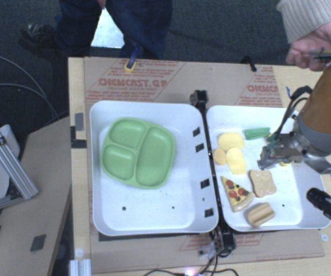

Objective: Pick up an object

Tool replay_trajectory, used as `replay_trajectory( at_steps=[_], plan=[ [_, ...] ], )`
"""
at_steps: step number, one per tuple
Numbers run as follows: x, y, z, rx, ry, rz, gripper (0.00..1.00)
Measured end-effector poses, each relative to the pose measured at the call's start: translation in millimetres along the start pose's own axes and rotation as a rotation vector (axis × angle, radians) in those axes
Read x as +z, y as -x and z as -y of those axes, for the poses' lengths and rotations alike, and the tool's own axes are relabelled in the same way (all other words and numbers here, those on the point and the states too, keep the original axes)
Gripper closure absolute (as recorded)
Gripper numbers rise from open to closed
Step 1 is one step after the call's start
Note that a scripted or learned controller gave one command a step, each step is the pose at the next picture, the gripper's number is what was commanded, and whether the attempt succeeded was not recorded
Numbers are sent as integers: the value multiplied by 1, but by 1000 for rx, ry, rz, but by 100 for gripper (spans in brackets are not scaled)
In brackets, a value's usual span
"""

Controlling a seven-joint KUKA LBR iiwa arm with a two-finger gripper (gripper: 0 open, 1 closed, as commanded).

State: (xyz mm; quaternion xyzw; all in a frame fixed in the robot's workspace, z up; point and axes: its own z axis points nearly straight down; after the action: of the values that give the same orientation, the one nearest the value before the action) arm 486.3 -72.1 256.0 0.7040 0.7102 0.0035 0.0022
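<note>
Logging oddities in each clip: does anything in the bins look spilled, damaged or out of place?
Nothing stands out. The green divided plate sits flat in the left bin; the toy foods, including the pizza slice and toast, lie separately in the right bin.
</note>
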Motion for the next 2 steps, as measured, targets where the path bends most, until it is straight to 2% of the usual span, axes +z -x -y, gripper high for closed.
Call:
replay_trajectory(
  at_steps=[1,2],
  plan=[
    [-1,-49,-2,-2,-5,0,100],
    [77,-97,-18,0,-13,0,100]
  ],
)
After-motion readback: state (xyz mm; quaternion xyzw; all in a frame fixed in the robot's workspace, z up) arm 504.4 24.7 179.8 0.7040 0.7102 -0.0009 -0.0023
